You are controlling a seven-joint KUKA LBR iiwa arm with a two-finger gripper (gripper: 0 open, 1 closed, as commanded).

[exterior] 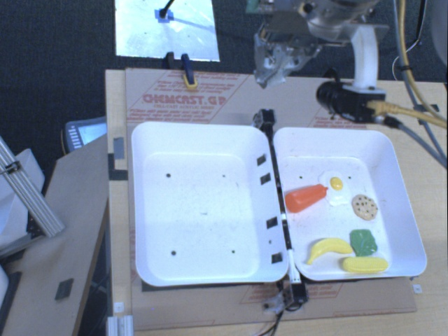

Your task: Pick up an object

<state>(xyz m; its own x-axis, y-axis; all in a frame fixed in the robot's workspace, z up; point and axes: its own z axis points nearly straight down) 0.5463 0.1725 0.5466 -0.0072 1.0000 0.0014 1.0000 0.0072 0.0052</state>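
The objects lie in the right bin [402, 187]: an orange carrot [305, 198] near its left wall, a fried egg [336, 185] just beside it, a cookie [364, 206], a banana [329, 248], a green piece [363, 241] and a yellow piece [365, 264] along the front. The left bin [143, 208] sits alongside on the surface [189, 96]. The gripper [269, 72] hangs above the bins' far edge, gripping nothing; whether it is open or closed cannot be told.
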